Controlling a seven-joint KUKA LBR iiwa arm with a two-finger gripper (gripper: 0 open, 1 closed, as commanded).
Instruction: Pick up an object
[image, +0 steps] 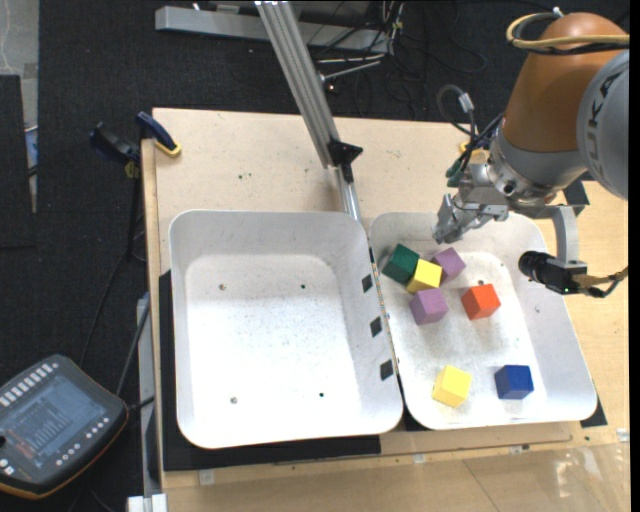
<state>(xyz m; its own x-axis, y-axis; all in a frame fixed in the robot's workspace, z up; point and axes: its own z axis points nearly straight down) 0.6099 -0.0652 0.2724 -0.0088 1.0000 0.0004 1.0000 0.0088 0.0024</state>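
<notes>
Wooden cubes (481, 300); smooth white bin (560, 340)

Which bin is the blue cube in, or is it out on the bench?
In the right bin. The blue cube sits on that bin's white floor near its front rim, beside a yellow cube.

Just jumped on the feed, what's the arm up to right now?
The grey KUKA arm with the orange band has reached in over the right white bin, its claw hanging at the far end, just above a purple wooden cube. Nothing is seen between its fingers. Packed near that cube are a green cube, a yellow cube and a second purple cube; orange, blue and another yellow cube lie apart.
</notes>
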